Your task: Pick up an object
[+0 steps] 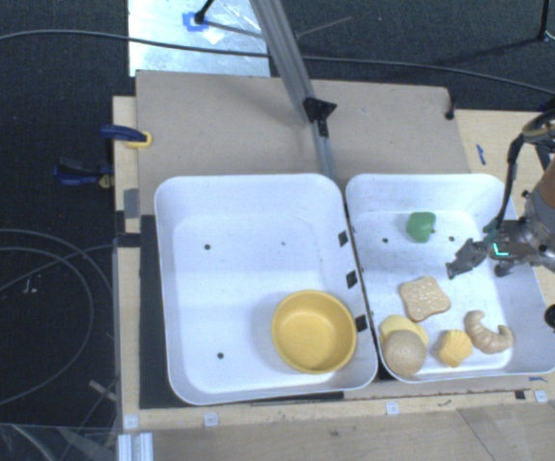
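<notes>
My gripper [481, 263] hangs over the right side of the right bin [378, 200], its two dark fingers spread open with nothing between them. A square tan cracker [423, 298] lies just below and left of it. A green round object [421, 226] sits above and left of it, toward the bin's back. Along the front of the bin lie a tan croissant [489, 333], a small yellow piece [453, 348] and a beige round object [403, 351] resting against a yellow one.
The left bin [210, 209] holds a yellow bowl [313, 329] at its front right. A grey pole [287, 46] slants down to the seam between the bins. Cables lie on the dark floor at left.
</notes>
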`<state>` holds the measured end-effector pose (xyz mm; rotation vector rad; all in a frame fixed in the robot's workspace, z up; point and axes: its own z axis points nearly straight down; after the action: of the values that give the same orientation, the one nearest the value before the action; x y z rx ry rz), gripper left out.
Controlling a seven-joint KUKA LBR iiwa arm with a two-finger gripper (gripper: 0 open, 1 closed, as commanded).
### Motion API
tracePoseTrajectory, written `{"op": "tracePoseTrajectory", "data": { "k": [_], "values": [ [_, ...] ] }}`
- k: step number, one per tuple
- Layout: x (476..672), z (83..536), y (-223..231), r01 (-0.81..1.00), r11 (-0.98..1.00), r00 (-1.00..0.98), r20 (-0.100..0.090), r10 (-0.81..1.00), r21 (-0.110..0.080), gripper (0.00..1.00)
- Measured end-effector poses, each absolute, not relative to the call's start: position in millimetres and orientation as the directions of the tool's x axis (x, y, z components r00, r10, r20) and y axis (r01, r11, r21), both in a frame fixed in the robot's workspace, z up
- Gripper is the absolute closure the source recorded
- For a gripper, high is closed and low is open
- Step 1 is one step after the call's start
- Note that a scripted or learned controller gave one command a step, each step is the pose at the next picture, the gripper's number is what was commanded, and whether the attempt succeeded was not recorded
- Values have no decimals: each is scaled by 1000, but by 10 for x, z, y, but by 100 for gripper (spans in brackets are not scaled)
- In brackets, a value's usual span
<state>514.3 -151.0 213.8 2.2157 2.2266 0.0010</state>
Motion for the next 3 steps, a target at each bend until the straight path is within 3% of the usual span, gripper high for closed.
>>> {"op": "tracePoseTrajectory", "data": {
  "k": [1,3],
  "values": [
    [5145,2141,-1511,1000,5,-5,0,1000,2,0],
    [5123,954,-1494,1000,-1,1,0,1000,1,0]
  ]
}}
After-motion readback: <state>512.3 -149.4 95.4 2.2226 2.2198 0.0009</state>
